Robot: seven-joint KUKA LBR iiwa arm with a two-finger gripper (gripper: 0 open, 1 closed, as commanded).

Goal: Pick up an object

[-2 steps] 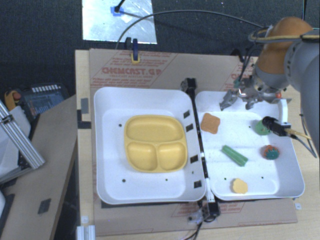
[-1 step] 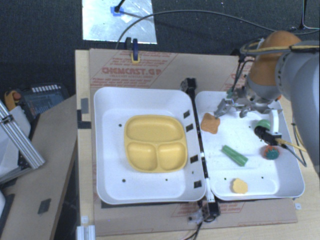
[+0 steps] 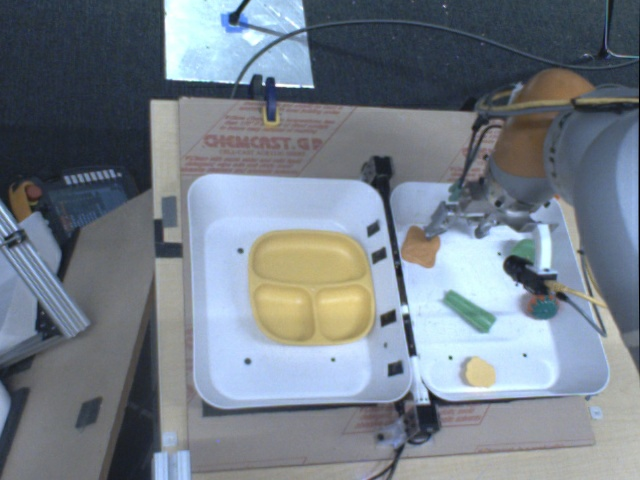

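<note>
The gripper (image 3: 437, 226) is hovering in the right bin (image 3: 500, 368), its fingers spread with nothing between them. An orange piece (image 3: 420, 247) is lying just left and near of the fingertips, against the bin's left wall.

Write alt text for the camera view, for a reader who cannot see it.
A grey robot arm reaches into the right bin, its gripper just above an orange piece by a green stick. The left bin holds a yellow divided tray.

Arm (image 3: 590, 128) bent low — hand (image 3: 452, 215) down
</note>
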